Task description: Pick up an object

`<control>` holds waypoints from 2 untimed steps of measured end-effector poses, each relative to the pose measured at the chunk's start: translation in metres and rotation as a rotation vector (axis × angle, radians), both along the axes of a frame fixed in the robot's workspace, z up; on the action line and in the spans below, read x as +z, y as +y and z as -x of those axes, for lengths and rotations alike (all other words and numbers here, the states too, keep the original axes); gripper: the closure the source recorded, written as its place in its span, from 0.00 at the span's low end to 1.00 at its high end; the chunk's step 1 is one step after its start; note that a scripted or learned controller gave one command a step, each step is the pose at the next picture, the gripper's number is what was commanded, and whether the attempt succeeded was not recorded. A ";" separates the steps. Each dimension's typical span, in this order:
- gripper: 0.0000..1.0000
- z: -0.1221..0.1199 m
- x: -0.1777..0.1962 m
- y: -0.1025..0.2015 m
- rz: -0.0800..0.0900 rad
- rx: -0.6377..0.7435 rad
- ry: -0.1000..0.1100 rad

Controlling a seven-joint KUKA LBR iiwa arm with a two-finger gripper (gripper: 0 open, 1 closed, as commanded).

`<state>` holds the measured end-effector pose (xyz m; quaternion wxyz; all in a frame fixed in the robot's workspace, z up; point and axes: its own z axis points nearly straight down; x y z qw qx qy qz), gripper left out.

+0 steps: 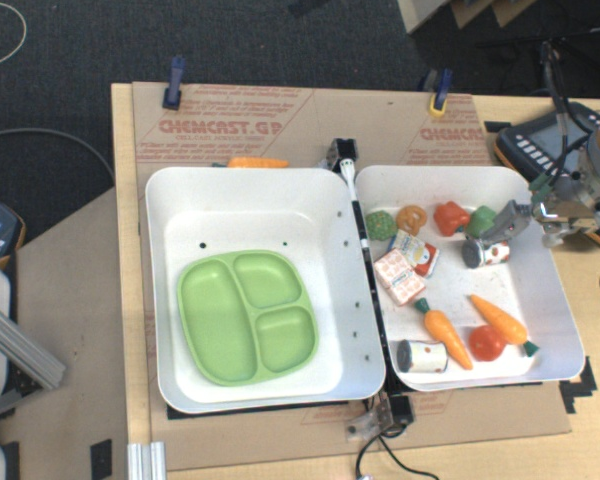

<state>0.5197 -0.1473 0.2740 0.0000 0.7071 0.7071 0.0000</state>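
Observation:
The right bin (550, 298) holds several toy foods. Among them are a green piece (381, 224), an orange ring (412, 218), a red piece (450, 216) and a white carton (400, 276). Nearer the front lie two carrots (446, 336) (498, 318), a red tomato (486, 343) and a small can (420, 356). My gripper (477, 250) reaches in from the right and is down in the bin's upper right part. Its tip sits beside a small white and red object (496, 254) and just below a green toy (483, 216). I see nothing clearly held.
The left bin (180, 198) holds a green divided plate (246, 313). A black divider strip (360, 238) runs between the bins. Clamps (173, 83) (440, 93) grip the board's far edge. An orange item (258, 163) lies behind the left bin. The arm's wrist (575, 203) overhangs the right bin's right rim.

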 end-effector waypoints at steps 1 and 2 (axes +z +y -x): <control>0.00 0.046 -0.163 0.016 -0.006 -0.002 0.019; 0.00 0.037 -0.011 0.054 0.001 0.006 -0.017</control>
